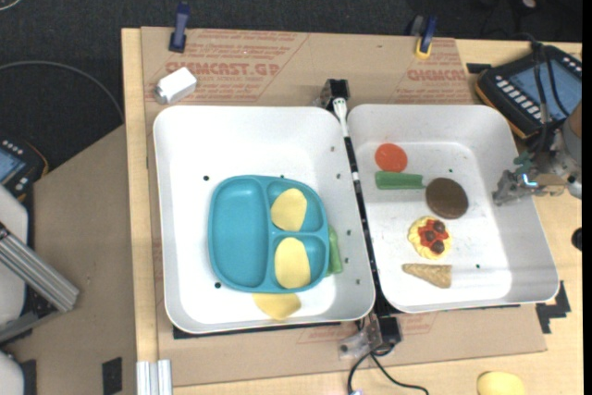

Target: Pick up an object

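Pincer [514, 185] hangs over right bin's [481, 123] right edge, grip state unclear | brown disc [447, 197] mid-bin | teal tray [242, 231] in left bin [185, 199]

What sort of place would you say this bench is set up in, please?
Probably a robotics lab: two shallow white plastic bins hold toy food, a clamped cardboard sheet lines the bench, and a metal claw reaches in beside a handheld control pendant.

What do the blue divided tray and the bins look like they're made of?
Blue divided tray: likely moulded plastic, with a smooth satin surface, uniform colour and rounded compartment walls. White bins, left and right: probably thin formed plastic, with soft sheen and rounded corners.
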